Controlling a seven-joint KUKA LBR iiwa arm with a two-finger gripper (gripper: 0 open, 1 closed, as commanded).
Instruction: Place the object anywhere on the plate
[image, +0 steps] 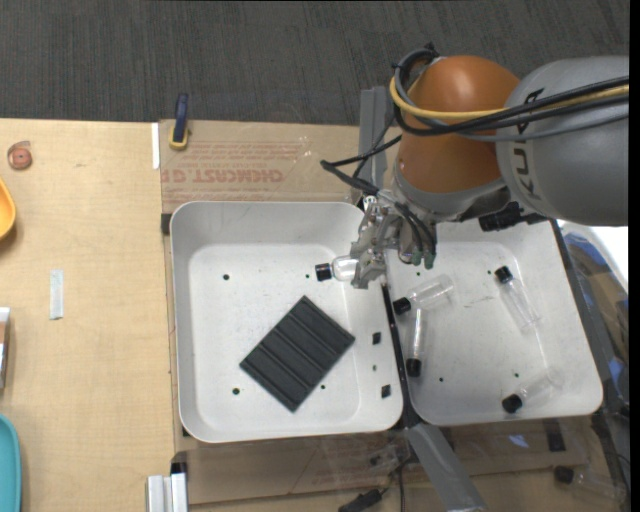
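Observation:
A dark grey ribbed plate (298, 353) lies flat and turned at an angle in the middle of the left bin (200, 240). My gripper (366, 266) hangs over that bin's right side, close to the divider and up and to the right of the plate. It is shut on a clear vial (345, 268). The vial lies level, and its black cap (322, 271) points left, out past the fingers. The vial looks raised off the bin floor and is apart from the plate.
Several more clear vials with black caps lie in the right bin (560, 300), among them one (430, 293) near the divider and one (515, 300) farther right. Small black specks dot the left bin floor. A cardboard sheet (250, 165) lies behind the bins.

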